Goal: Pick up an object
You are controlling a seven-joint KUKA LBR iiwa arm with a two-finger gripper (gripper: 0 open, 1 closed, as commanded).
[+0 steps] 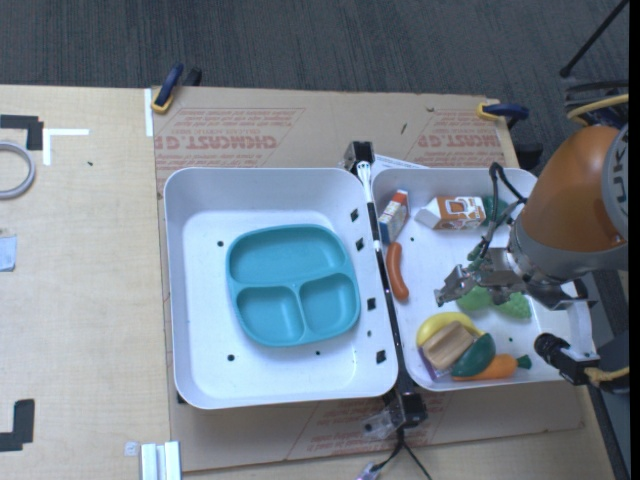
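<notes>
So the arm (575, 203) is reaching in from 3 o'clock and hanging over the right bin (415, 180), with the gripper (462, 286) sitting low over the middle of it. Honestly I can't tell how wide the gripper is or whether it's got anything in it, it's all dark metal bits against the clutter. Right next to it, toward 3 o'clock, a green leafy toy (507, 303) is lying partly under the wrist. Just toward 6 o'clock from the gripper a yellow banana-ish thing (442, 324) is curling around a tan bread slice (449, 344), and a carrot with a green top (487, 364) is lying beside those at the bin's 6 o'clock edge. A red sausage (398, 271) is lying along the bin's 9 o'clock wall, a small bottle with a red cap (392, 214) is sitting up toward 11 o'clock, and a little orange and white carton (455, 212) is resting near 12 o'clock. The left bin (195, 268) is holding a teal divided plate (293, 283) in its middle. Both bins are sitting on cardboard (240, 133) on the tabletop (80, 298).
</notes>
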